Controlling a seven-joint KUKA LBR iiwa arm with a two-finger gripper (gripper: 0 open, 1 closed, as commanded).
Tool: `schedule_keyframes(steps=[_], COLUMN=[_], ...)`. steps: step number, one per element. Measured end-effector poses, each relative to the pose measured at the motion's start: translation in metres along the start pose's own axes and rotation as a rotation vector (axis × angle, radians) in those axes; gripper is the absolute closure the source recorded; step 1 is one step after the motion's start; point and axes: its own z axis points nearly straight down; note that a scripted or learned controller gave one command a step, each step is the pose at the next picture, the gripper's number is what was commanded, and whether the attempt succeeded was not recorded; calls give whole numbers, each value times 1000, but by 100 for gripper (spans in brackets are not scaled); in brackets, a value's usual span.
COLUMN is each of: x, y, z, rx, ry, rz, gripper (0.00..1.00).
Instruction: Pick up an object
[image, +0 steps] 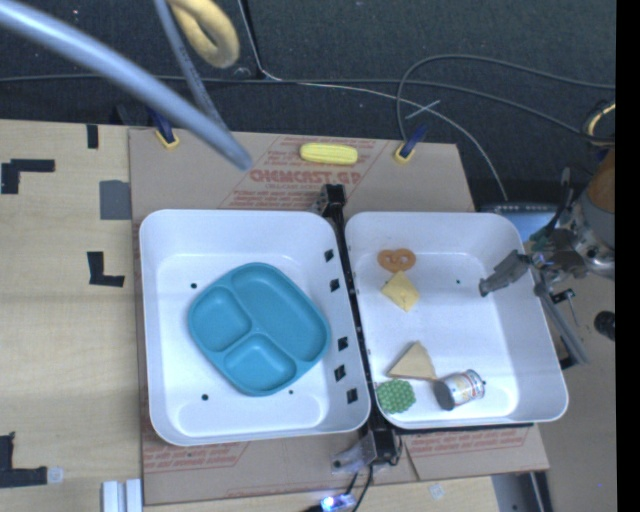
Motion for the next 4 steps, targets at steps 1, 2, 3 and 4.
schedule_keyframes(steps=[1, 2, 3, 4], x=[1, 2, -1, -1], y=[3, 1, 10, 11], z=[-8, 57, 113, 140], rx=[-13, -7, -9, -14], ry=[-3, -2, -3, -5], rz=[-4, -4, -5, -5], gripper=[0, 0, 0, 0])
